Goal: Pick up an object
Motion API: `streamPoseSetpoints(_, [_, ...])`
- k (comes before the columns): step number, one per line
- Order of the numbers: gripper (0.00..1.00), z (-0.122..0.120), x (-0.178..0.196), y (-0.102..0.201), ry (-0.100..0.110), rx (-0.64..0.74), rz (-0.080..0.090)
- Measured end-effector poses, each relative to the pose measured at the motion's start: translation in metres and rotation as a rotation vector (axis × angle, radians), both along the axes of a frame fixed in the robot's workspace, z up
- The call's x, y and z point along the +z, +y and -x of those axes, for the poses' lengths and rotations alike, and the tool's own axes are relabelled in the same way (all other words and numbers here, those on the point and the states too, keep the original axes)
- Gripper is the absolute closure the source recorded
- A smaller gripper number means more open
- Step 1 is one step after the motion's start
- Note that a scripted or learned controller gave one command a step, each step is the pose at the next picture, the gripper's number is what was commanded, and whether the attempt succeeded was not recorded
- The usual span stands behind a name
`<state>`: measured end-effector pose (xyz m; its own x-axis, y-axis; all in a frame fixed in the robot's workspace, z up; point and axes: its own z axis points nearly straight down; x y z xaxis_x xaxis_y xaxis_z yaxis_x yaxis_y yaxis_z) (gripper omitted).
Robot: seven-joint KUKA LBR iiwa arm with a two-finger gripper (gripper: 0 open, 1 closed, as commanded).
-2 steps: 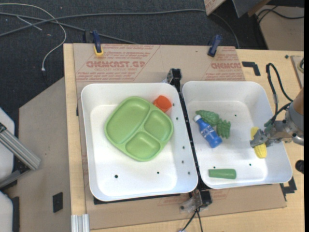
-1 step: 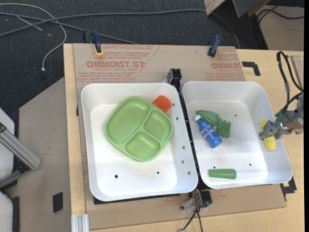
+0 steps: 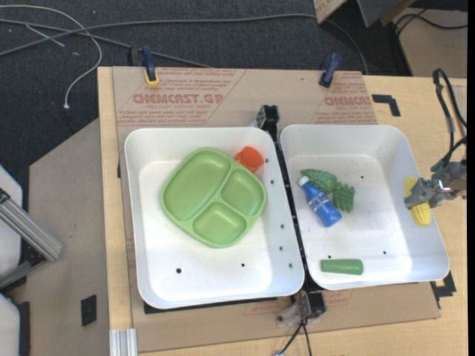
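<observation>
- Nearest me in the right bin [image 3: 393,136], a green cylinder [image 3: 342,267] lies flat by the front wall, with bare floor around it; I judge it a fair fallback target.
- Further in, a blue bottle [image 3: 320,203] lies touching a green leafy piece [image 3: 330,187]; I would skip these, since a grasp there could catch both.
- At the right wall the gripper [image 3: 428,193] sits low, right over a yellow object [image 3: 419,203] on the rim's slope. I cannot tell how the gripper is set, nor whether it has the yellow piece.
- My advice: centre on the yellow piece, close gently, lift straight up; the sloped wall may let it slide.
- In the left bin [image 3: 141,150], a green divided plate [image 3: 214,196] has an orange object [image 3: 250,158] touching its far edge.
</observation>
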<state>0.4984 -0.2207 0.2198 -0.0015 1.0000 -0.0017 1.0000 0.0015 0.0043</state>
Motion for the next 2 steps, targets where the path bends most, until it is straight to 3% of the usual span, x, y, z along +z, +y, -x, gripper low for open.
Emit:
streamPoseSetpoints(1, [1.0, -0.013, -0.006, 0.057, 0.005, 0.005, -0.006])
streamPoseSetpoints(2, [1.0, -0.04, -0.009, 0.112, 0.003, 0.007, -0.004])
